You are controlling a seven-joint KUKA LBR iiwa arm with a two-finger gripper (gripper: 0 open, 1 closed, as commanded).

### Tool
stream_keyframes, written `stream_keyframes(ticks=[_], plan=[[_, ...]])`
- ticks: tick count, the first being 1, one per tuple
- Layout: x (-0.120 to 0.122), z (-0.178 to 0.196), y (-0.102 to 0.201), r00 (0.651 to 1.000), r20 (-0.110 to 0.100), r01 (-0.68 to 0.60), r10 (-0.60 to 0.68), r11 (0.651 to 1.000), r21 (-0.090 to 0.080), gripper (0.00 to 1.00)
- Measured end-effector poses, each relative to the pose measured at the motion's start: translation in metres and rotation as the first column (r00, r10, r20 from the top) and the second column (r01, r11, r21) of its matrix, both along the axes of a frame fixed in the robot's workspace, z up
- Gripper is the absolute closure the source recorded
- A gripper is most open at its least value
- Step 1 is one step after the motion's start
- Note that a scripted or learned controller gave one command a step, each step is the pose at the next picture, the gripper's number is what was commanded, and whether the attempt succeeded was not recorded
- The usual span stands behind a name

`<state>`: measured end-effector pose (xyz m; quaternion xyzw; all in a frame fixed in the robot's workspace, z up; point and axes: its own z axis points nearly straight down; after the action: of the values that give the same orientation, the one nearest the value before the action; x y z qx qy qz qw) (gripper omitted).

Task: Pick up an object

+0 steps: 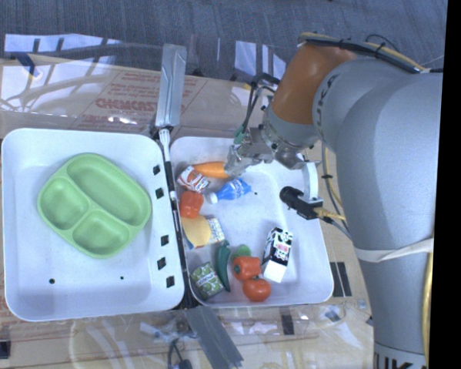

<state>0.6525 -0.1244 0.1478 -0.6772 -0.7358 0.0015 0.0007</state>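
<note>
Two white bins sit side by side: the left bin (pixel 20 230) bears one green divided plate (pixel 94 204), and the right bin (pixel 312 253) holds the loose items. Counted there: one orange carrot (pixel 208 169), one blue bottle (pixel 232 191), one red-and-white packet (pixel 192 179), one orange-red piece (pixel 191 205), one yellow wedge (pixel 197 231), one green can (pixel 207 280), one dark green pepper (pixel 225 264), two red tomatoes (pixel 247 266), and one black-and-white milk carton (pixel 278 254)

The gripper (pixel 239 160) hangs over the right bin's 11 o'clock corner. The carrot lies at its 9 o'clock, its near end touching or just beside the fingertips, though whether the tips clasp it cannot be told. The blue bottle is just beside the gripper at 6 o'clock, the milk carton well apart at 5 o'clock
</note>
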Motion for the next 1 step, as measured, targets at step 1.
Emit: stream_keyframes(ticks=[1], plan=[[-0.0001, -0.0001, 0.0000, 1.000, 0.000, 0.000, 0.000, 1.000, 0.000, 0.00]])
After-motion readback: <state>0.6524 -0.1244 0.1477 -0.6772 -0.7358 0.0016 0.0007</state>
